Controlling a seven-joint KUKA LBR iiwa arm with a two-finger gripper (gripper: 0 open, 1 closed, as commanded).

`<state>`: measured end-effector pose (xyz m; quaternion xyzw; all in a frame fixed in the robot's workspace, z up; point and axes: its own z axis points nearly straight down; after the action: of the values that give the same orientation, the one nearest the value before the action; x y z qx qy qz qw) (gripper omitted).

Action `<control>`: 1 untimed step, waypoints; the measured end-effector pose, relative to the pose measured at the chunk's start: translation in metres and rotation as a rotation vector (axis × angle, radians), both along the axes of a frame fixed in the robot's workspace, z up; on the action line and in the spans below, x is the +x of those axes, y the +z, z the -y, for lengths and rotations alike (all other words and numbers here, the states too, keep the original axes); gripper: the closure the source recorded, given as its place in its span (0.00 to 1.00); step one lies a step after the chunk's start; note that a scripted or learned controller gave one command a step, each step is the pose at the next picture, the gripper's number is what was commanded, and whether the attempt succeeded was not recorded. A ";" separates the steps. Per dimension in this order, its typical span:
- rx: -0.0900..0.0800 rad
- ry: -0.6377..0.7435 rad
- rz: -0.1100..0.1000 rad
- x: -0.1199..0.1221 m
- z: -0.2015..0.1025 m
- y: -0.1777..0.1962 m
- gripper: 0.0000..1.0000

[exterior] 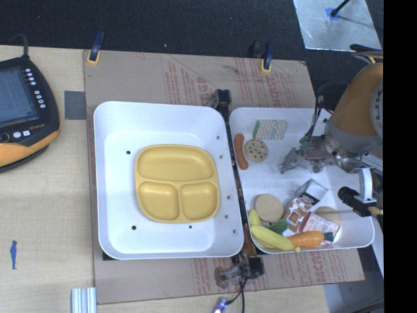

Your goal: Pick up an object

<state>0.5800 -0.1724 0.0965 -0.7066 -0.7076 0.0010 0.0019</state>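
1. The grey metal two-finger hand (301,160) hovers in the right white bin (287,117), fingers spread, holding nothing.
2. The round tan speckled cookie (255,150) lies just left of it, flat on the bin floor.

Yellow tray (176,182) seen in left bin (111,175); pendant (23,113) laid on bench (39,227) at left; cardboard (189,77) clamped beneath bins.

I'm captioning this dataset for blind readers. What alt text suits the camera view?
A grey arm's end effector hovers over the right white bin of toy food, including a banana and carrot. The left bin holds a yellow divided tray.
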 end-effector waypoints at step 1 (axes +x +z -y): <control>0.001 0.001 0.002 0.049 -0.027 -0.004 0.00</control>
<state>0.6285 -0.1450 0.0921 -0.7062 -0.7080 0.0001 0.0014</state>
